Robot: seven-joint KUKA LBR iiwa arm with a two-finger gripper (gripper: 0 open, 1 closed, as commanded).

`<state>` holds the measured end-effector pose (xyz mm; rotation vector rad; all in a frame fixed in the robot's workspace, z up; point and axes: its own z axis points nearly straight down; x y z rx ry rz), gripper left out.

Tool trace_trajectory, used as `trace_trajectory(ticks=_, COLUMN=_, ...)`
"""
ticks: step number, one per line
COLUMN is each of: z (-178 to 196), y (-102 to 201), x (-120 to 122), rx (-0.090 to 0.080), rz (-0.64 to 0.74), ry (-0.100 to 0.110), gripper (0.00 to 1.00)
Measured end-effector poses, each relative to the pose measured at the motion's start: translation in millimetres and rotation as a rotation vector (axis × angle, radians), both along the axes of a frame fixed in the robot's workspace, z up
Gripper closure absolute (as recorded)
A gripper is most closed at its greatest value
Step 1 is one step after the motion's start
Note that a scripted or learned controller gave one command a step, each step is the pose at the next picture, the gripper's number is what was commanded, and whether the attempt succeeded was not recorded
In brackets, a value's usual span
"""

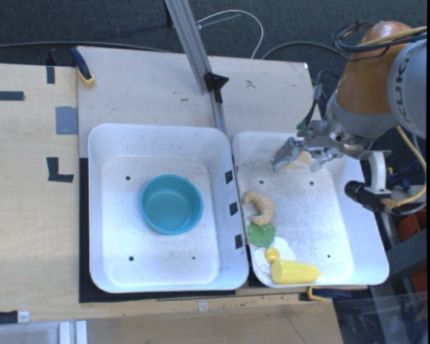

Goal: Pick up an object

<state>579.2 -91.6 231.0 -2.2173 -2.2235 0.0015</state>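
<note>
A shallow white plastic bin on the left (pixel 115 192) holds 1 round teal plastic bowl (pixel 172 204), sitting upright near its middle. Beside it, the right-hand white bin (pixel 344 228) carries a cluster along its left and near edge: a curled tan toy shaped like a croissant (pixel 261 206), a flat green leaf-like piece (pixel 261 233) touching it just below, and a yellow plastic squeeze bottle (pixel 292 271) lying on its side over a white disc (pixel 276 253) at the bin's front corner. Farther right, the grey arm's 2-finger gripper (pixel 304 156) hangs over the far part of the right bin with its fingers spread apart; a pale tan patch shows between them, too unclear to call a grasped object. Nothing is plainly held, so the pick appears not yet made. The likely targets lie well apart from the gripper, toward the near left. The risks from here: closing on bare bin floor, or, among the crowded items, a finger landing on the croissant and nudging it against the wall.
</note>
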Motion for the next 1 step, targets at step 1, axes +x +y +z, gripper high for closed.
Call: trace_trajectory(ticks=1, z=0.1, y=-0.1, x=0.0, rx=0.0, rz=0.0, ry=0.0, gripper=0.0)
